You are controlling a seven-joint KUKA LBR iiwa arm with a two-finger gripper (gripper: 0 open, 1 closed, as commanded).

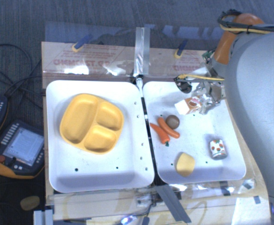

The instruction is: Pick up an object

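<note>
**Hand low over the right bin's far corner, by the white-and-orange carton**

Camera view: Two white bins sat side by side on the counter (57, 62). The left bin (62, 172) held a yellow divided plate (92, 123), lying slightly toward ten o'clock of that bin's middle. The right bin (230, 172) held the loose objects. Near its middle, a pair of orange carrots (164, 130) lay slanted, touching each other, with a small brown round object (173, 121) just beside them at one o'clock. A yellow lump (185, 164) rested toward six o'clock of the bin, well apart from the carrots. A small can with red spots (217, 148) lay on its side toward four o'clock, near the bin's right wall.

The grey arm (256, 93) came in from three o'clock, its orange band (226, 46) showing at the upper right. The hand (206, 100) was down over the bin's one-o'clock area. A small white-and-orange carton (191, 105) lay right at the hand's nine-o'clock side, touching or nearly touching the metal parts. Whether the hand was wide, narrow, or gripping the carton could not be told, since its parts blurred together with the carton.

Outside the bins, at nine o'clock, a control pendant (16, 149) with a screen lay on the floor beside black cables (15, 74).
</note>
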